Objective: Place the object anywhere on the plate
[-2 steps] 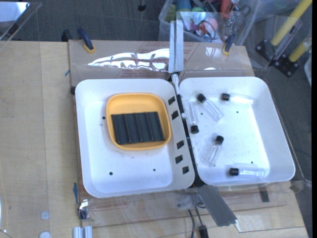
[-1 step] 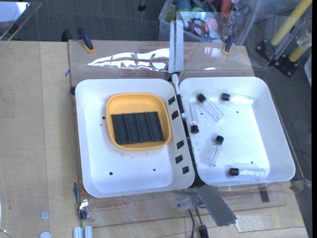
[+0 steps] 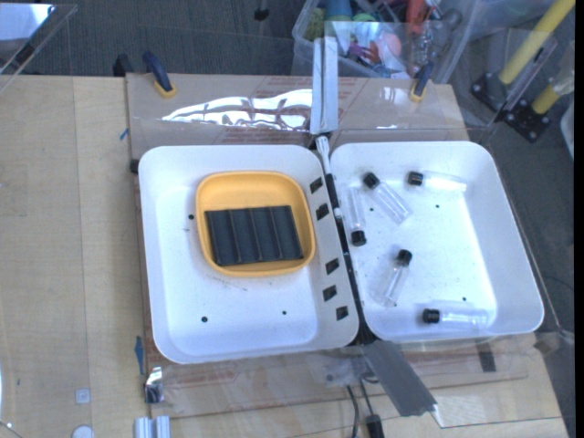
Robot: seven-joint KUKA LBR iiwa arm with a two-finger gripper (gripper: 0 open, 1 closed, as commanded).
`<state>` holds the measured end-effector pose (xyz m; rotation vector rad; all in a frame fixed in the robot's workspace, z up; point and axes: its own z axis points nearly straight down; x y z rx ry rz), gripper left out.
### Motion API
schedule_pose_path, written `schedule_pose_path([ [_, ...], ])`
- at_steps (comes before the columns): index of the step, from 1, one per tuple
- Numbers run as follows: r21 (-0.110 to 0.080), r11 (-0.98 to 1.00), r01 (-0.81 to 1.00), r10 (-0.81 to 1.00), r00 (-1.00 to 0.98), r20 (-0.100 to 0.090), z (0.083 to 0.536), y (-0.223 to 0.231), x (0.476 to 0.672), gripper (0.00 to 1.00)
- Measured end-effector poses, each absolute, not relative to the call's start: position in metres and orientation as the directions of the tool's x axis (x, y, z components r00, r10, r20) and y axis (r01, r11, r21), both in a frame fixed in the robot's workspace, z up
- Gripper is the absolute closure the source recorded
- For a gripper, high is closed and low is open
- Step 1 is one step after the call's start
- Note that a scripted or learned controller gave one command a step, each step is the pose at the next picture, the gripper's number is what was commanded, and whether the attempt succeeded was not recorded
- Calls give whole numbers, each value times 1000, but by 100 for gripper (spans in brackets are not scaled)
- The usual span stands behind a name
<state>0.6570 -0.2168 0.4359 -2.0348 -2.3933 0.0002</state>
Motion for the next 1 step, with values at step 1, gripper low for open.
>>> schedule_pose_path([
  [1,5,483,876,876,-483,-6,436,-222,668,100],
])
